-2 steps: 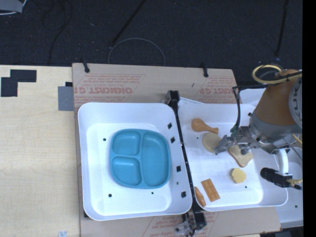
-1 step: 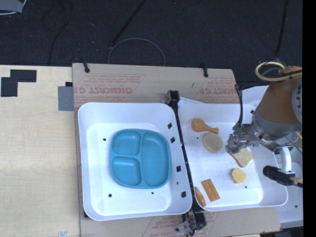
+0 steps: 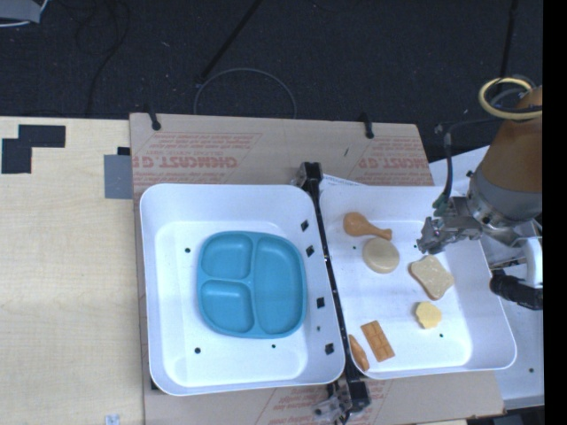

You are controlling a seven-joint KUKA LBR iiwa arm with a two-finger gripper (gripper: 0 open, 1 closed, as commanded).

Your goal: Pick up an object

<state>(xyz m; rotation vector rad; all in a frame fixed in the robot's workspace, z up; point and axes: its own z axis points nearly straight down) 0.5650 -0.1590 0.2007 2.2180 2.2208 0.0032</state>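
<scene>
Board (image 3: 266, 153): I read mirrored red print, unclear;
Tray (image 3: 250, 284): blue, smooth, compartments;
Gripper (image 3: 434, 235): jaws I cannot tell, above toast (image 3: 431, 277)

Two shallow white plastic bins side by side on bench: left bin (image 3: 168, 228), right bin (image 3: 496, 343). Blue plastic divided plate (image 3: 250, 284), three compartments, at centre of left bin. Brown cardboard sheet (image 3: 266, 153) with red print under bins, showing at 12 o'clock. Light wooden benchtop (image 3: 66, 308) at 9 o'clock. Dark carpet (image 3: 266, 42) with black cables beyond.
</scene>
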